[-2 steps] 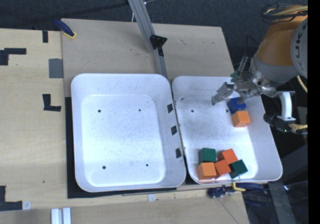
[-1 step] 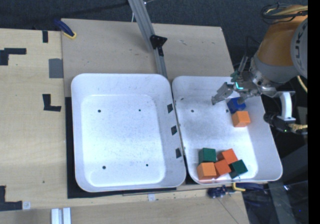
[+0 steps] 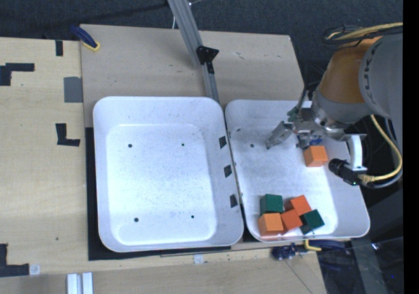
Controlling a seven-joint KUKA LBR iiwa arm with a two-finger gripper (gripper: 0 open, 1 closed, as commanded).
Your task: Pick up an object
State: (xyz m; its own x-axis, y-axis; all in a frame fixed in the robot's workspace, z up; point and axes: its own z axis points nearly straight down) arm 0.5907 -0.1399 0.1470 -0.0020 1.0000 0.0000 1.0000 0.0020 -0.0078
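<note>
The arm reaches in over the right bin (image 3: 340, 184), its end effector (image 3: 302, 130) hanging above the bin's upper half. One finger (image 3: 278, 135) juts out away from the wrist, but whether the pair is apart or together, I cannot tell from this angle. An orange block (image 3: 315, 156) sits right beside the end effector, seemingly just under the wrist and not clearly between the fingers. Down at the bin's near end, a cluster: two green blocks (image 3: 272, 204) and two orange blocks (image 3: 270, 223) packed together, touching.
</note>
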